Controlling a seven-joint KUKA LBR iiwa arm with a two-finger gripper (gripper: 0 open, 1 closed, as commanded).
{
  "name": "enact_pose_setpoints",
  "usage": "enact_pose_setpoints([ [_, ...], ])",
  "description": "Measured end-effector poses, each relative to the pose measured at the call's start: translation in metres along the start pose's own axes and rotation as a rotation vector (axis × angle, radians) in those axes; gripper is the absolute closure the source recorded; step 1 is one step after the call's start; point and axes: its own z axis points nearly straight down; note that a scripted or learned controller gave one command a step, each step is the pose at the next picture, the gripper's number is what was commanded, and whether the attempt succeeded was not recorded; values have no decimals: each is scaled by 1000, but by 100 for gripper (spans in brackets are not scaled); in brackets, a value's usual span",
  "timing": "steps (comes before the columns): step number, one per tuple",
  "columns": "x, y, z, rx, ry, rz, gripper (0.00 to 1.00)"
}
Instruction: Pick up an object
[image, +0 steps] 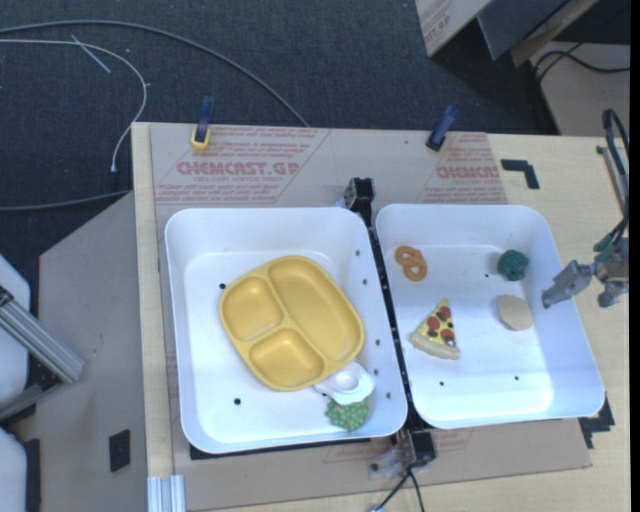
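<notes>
The tool (588, 283) sits at the right edge of the view, over the right rim of the right bin (570, 385). Its grey fingers look spread, one reaching left over the rim and the other further right, with nothing between them.

Nearest to it, just left and slightly lower, a pale beige round piece (516, 313) lies on the bin floor, close to the left fingertip but apart from it. Above that piece, a dark green broccoli-like toy (513, 264) rests near the bin's upper right. Further left lies a pizza slice (437, 331), and above it a small brown pretzel (410, 262) near the bin's left wall.

Well apart from the tool, the left bin (200, 400) holds a yellow divided tray (290, 321), lying tilted. At the tray's lower right corner sit a small white piece (345, 382) and a leafy green piece (348, 413), touching each other.

Both bins rest on the counter (250, 165).
</notes>
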Motion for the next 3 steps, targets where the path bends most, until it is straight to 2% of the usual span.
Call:
enact_pose_setpoints([
  [1, 0, 2, -5, -10, -3, -4, 0],
  [3, 9, 12, 114, -5, 0, -4, 0],
])
